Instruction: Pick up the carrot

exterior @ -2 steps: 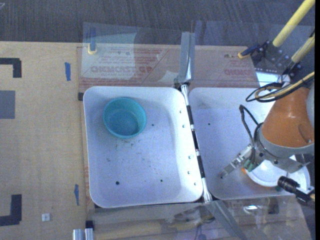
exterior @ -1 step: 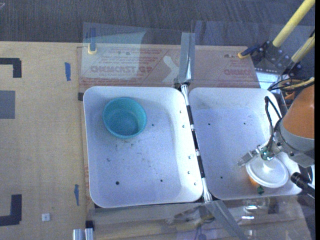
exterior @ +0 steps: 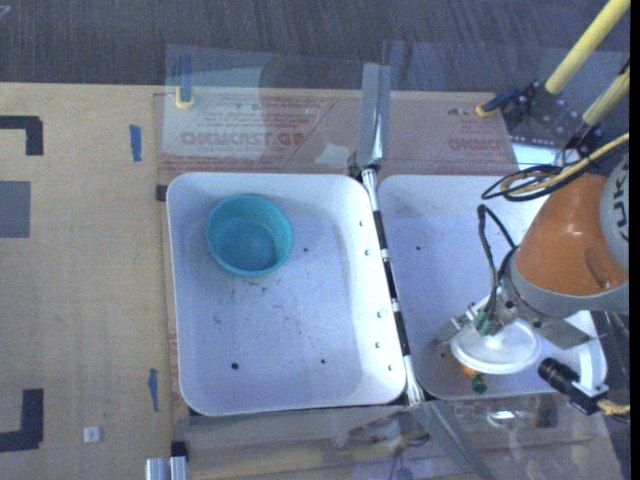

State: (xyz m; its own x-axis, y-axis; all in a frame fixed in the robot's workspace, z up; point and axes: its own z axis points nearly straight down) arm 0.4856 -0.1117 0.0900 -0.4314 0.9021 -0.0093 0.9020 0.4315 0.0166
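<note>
At the lower right, our grey arm's gripper (exterior: pixel 487 353) hangs low over the small orange carrot (exterior: pixel 467 370) to grab it; its grip we cannot tell.

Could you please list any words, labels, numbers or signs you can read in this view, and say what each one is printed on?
Faint red lettering on the clear panel behind the left bin: too blurred and washed out to read with certainty.
Similar red lettering on the clear panel behind the right bin: too blurred to read.
Dark letters on the arm's grey casing, above the orange band: cut off at the edge, not readable.
</note>
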